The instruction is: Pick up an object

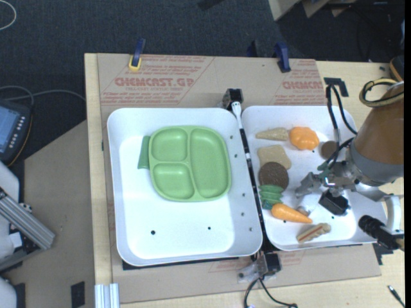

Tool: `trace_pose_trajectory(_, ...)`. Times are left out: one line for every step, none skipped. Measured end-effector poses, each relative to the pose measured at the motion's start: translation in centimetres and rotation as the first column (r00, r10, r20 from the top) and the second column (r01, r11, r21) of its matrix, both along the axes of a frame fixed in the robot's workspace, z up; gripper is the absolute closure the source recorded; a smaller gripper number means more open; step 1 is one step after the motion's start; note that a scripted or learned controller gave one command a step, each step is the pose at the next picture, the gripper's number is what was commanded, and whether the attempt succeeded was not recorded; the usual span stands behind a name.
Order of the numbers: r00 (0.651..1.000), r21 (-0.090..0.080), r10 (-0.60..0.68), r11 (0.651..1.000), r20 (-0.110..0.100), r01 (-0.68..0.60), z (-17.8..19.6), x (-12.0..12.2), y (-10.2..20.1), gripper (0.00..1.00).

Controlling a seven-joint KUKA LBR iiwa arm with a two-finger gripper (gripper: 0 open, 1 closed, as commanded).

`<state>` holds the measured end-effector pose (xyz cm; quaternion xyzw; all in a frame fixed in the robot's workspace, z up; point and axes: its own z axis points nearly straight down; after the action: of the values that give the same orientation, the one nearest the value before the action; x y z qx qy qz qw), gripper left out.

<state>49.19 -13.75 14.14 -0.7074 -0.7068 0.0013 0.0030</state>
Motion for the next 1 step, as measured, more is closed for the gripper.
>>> trace_pose_trajectory(1.000,-0.008,0.001,1.000,0.021,-0.001,-4.53,0.48,-0.14,0.00)
